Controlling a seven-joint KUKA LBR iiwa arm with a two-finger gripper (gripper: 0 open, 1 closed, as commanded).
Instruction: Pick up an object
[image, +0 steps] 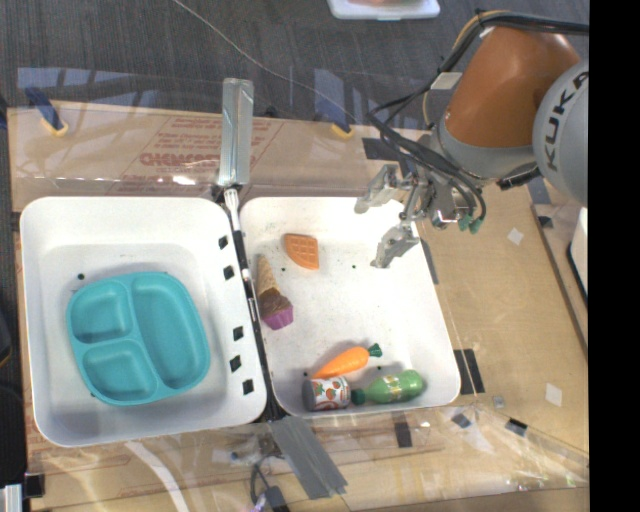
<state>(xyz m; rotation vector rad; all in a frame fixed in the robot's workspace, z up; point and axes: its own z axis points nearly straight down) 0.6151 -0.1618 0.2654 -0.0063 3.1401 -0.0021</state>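
My gripper (385, 220) hangs over the back right part of the right bin (425, 320), open, with nothing between its fingers. An orange waffle toy (301, 250) lies to its left on the bin floor. An ice cream cone toy (271, 292) with a purple end rests along the bin's left wall. At the front of the bin lie a carrot (343, 361), a small can (327, 393) and a green bottle (392, 386), close together.
The left bin (45, 240) holds a teal divided plate (137, 336). A grey metal bar (236, 135) stands behind the gap between the bins. The arm's orange band (505, 75) looms at the upper right.
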